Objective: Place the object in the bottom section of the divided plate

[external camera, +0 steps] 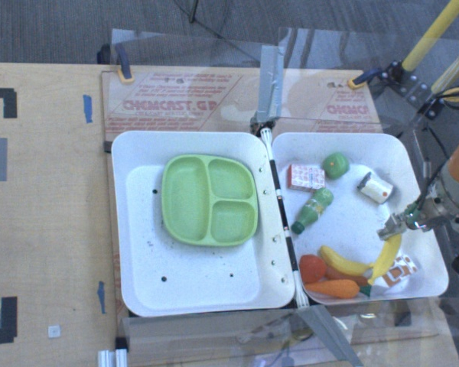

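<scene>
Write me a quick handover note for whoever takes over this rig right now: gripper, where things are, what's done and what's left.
Gripper: over the right bin, at the upper tip of the banana; whether it grips is unclear.
Divided plate: green, in the left bin, nothing on it.
Right bin also holds a green bottle, green round fruit, red-and-white box, white roll, carrot and a red item.
Done: no placement yet.
Left: pick an object, carry it over, set it in the plate's bottom section.

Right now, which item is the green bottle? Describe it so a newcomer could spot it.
Look in the right white bin, the one crowded with toy food. Near its left wall, below the red-and-white box, lies the green bottle, tilted diagonally. Unlike the round green fruit above it, it is long and narrow-necked.
</scene>
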Robot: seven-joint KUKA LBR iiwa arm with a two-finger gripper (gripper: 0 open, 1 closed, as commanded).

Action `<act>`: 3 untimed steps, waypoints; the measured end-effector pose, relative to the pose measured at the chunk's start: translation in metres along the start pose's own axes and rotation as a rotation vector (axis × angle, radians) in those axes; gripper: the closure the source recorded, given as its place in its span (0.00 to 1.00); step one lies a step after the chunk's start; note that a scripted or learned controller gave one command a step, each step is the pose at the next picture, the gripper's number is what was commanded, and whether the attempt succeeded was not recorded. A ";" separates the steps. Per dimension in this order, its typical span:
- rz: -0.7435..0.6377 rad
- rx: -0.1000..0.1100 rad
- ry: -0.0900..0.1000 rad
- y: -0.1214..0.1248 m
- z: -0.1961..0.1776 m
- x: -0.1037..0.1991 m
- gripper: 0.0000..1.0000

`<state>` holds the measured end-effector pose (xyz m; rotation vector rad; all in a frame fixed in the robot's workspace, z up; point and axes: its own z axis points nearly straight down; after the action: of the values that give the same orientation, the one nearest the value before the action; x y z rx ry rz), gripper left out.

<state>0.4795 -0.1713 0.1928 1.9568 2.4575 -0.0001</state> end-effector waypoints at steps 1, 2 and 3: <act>-0.300 -0.008 -0.004 -0.001 0.103 -0.016 1.00; -0.430 -0.002 -0.001 0.016 0.008 0.067 1.00; -0.582 -0.004 -0.004 0.077 0.012 0.006 1.00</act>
<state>0.5533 -0.1484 0.1813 1.1677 2.9099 0.0010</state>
